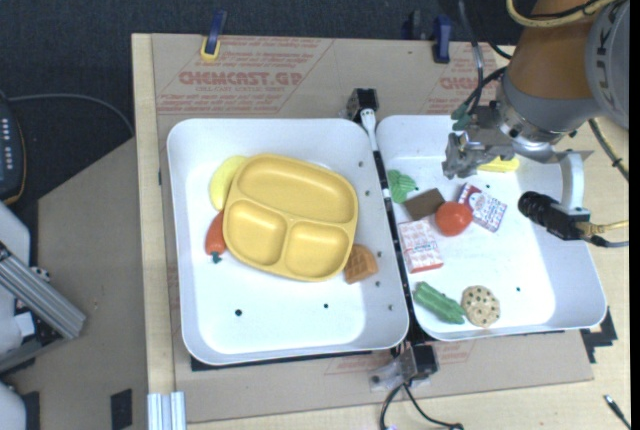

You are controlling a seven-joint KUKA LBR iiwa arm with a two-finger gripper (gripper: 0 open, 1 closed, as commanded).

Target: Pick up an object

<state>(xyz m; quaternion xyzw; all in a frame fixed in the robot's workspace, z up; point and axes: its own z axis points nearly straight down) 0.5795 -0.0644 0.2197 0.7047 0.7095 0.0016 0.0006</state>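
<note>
While scanning from the left edge: cardboard-covered desk [300, 68], carrying two shallow white bins side by side. Left bin [190, 248] first, taken up mostly by a yellow divided tray [290, 216] lying at a slant. Tucked at that tray's upper left corner, a yellow banana-like piece [224, 176]; against its left edge, a small red-orange pepper shape [215, 236]; at its lower right corner, a brown waffle-like bit [360, 264].

Across the divider, right bin [570, 303], with the candidates for pickup. Near its upper left, a green leafy toy [401, 186] beside a brown block [423, 203]. Below those, a red-and-white packet [420, 245], long axis running roughly up and down the view. Just right of it, a red tomato-like ball [454, 218], touching or almost touching a second small packet [487, 209]. Along the lower edge, a green pod [437, 303] next to a chocolate-chip cookie [481, 304].

Claw [466, 158] hanging at the bin's upper middle, below the grey and orange wrist, with something yellow [500, 164] just beside it. Open or closed: cannot tell from this angle. Nothing seen held.

Judged nearest: tomato-like ball and small packet, lying just below the claw in view, toward the camera. Likely a short move down-frame and a descent; round ball prone to rolling off.
</note>
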